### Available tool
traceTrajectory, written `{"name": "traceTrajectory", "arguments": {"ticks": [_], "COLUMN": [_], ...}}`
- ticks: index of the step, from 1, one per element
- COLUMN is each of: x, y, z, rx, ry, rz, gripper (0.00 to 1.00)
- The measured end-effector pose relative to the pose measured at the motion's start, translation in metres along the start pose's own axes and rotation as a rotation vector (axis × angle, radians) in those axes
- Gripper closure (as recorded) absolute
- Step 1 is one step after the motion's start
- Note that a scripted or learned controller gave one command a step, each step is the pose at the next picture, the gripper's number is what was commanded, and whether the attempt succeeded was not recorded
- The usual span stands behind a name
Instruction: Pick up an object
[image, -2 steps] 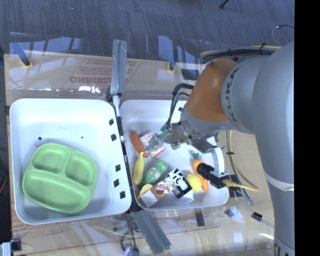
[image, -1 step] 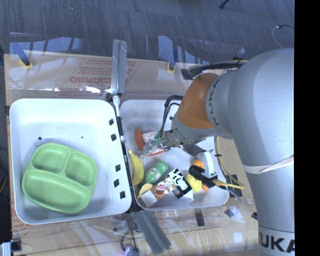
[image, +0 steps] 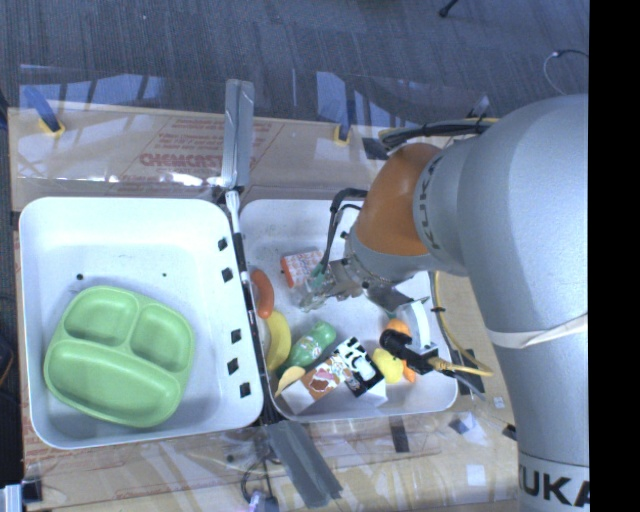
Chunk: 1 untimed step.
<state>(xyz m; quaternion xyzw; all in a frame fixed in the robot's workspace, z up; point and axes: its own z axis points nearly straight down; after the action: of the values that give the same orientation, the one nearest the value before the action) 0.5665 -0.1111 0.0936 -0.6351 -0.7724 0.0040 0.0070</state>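
My gripper reaches down into the right bin, near its middle. It sits just right of a small orange and white packet, close to it or touching it. In front of the gripper lies a green bottle. A red sausage and a yellow banana lie along the bin's left wall. A printed black and white carton rests at the front, with a yellow toy and an orange piece to its right.
The left bin holds a green compartment plate in its front half. A divider with black clips separates the bins. My arm's grey body covers the right bin's far right side.
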Motion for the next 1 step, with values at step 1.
{"name": "traceTrajectory", "arguments": {"ticks": [1], "x": [0.0000], "y": [0.0000], "z": [0.0000], "rx": [0.000], "ry": [0.000], "rz": [0.000], "gripper": [0.00]}}
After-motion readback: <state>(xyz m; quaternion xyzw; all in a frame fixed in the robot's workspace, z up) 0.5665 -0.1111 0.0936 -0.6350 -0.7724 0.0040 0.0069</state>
